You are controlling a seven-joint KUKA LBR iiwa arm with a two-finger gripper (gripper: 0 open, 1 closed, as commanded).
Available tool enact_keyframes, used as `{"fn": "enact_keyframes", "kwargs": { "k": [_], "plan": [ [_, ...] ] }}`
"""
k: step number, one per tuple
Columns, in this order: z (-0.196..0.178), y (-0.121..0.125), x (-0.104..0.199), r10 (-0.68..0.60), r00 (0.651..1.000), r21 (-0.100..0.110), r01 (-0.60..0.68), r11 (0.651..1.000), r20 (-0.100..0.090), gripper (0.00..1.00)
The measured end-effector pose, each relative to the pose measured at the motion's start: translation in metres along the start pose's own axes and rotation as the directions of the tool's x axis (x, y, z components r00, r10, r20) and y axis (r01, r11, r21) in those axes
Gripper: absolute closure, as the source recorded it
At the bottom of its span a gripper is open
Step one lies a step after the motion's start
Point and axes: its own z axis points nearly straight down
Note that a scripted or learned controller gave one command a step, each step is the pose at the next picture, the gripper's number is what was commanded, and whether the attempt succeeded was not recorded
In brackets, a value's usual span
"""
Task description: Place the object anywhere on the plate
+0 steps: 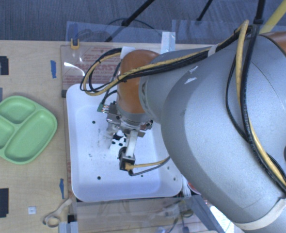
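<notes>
A light green plate (pixel 21 128) with three compartments lies on the wooden bench at the far left, outside the bin. My gripper (pixel 116 139) hangs low over the middle of the white bin (pixel 85 178), under the orange wrist band. A small black-and-white speckled patch (pixel 117 140) shows right at the gripper's tip; I cannot tell whether it is an object or part of the gripper. The big grey arm hides the right half of the scene.
Small dark specks dot the bin's white floor (pixel 97 177). Blue tape pieces (pixel 53 68) and black tape corners (pixel 1 64) mark the bench. A pale looped thing (pixel 55 216) lies at the bench's front edge. Open wood lies between plate and bin.
</notes>
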Motion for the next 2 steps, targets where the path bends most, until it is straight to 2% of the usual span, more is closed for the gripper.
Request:
{"fn": "enact_keyframes", "kwargs": {
  "k": [1,2],
  "plan": [
    [0.0,-0.006,0.027,0.146,0.989,-0.004,-0.146,0.989,0.004,1.0],
    [-0.096,0.0,0.033,0.227,0.974,0.021,-0.227,0.974,0.022,1.0]
  ]
}}
